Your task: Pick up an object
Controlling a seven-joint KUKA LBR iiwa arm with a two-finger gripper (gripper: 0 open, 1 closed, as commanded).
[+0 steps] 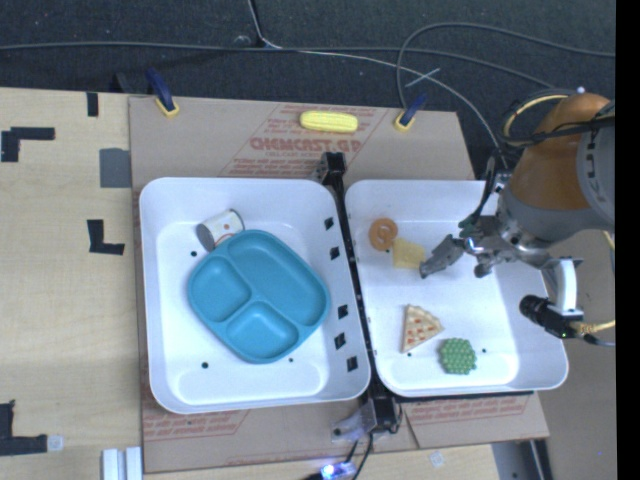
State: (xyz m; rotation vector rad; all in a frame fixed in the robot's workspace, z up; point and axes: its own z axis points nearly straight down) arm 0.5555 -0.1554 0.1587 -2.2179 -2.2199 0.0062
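Note:
The right bin (500, 373) holds a round brown donut-like piece (383, 233), a pale yellow block (407, 255), a pizza slice (420, 326) and a green bumpy ball (458, 355). My gripper (461, 262) hangs over the bin's upper middle, just right of the yellow block. It is open, with one finger (437, 260) reaching toward the block and nothing between the fingers. The grey and orange arm (560, 178) comes in from the right.
The left bin (160, 268) bears a blue divided tray (258, 294) and a small tipped cup (220, 230). A yellow corn-like toy (328, 121) lies on the cardboard behind the bins. Cables run across the dark floor at the top.

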